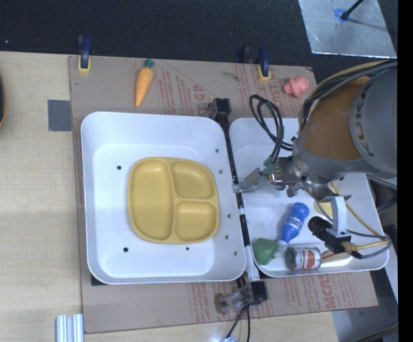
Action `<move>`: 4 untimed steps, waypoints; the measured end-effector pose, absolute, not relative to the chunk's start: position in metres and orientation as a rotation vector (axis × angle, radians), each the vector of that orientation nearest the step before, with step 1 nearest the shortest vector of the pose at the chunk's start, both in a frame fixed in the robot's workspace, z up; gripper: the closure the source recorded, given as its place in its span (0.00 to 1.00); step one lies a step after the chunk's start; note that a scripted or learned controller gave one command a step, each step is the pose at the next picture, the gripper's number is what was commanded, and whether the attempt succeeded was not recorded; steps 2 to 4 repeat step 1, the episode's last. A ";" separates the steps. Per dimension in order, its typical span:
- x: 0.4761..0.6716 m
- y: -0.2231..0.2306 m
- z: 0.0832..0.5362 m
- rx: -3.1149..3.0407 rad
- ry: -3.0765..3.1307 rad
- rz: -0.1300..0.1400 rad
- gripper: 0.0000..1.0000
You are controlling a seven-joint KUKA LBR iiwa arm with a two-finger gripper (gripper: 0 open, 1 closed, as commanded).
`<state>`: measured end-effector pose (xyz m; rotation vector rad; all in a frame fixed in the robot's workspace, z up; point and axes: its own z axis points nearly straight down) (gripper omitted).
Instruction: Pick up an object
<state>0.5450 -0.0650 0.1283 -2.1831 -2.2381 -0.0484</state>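
In the right bin [252, 137] lie a blue bottle [293, 221], a green lump [265, 249] and a small red-and-white can [304, 258] on its side, all in the bin's near part. My gripper [250, 182] hangs over the left side of this bin, close to the rim shared with the left bin. It is up and to the left of the blue bottle, and I see nothing between its fingers. The arm's grey and orange body hides the right and far part of the bin.
The left bin [99, 191] holds a yellow divided plate [172, 198]. A toy carrot [143, 83] and a pink object [297, 85] lie on the cardboard behind the bins. A black cable [267, 116] loops over the right bin's far end.
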 end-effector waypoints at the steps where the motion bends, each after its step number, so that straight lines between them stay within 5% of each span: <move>1: 0.545 -0.066 0.128 -2.184 -2.234 -0.050 0.00; 4: 0.545 -0.066 0.128 -2.184 -2.234 -0.050 0.00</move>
